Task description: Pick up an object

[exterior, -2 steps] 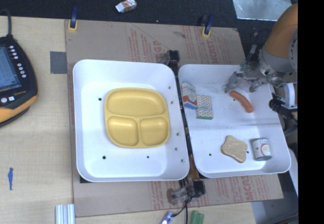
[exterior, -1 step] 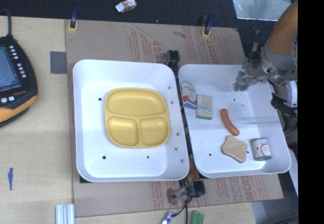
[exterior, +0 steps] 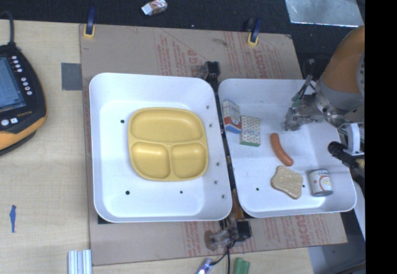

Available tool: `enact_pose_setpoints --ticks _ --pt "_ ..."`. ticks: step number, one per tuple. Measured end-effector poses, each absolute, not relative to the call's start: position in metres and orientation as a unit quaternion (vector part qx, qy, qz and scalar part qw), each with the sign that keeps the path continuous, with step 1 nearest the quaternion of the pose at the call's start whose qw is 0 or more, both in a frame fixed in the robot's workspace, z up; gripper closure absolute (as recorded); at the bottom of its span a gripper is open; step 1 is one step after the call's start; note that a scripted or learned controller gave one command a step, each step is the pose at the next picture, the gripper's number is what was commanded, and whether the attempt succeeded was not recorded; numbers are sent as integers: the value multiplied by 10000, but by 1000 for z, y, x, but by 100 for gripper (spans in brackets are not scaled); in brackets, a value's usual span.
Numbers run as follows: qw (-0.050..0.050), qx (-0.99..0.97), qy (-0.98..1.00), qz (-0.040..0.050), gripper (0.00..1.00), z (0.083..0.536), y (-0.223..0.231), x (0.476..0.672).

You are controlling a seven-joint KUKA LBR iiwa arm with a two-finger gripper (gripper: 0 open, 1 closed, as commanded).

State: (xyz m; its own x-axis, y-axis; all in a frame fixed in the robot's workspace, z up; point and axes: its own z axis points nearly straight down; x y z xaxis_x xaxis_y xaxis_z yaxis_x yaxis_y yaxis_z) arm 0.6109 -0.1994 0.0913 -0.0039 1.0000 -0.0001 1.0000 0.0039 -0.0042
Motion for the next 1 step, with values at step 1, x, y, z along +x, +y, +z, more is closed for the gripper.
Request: enact_pose_setpoints --ticks 1 --pt "15 -7050 -7092 17 100 91 -181 541"
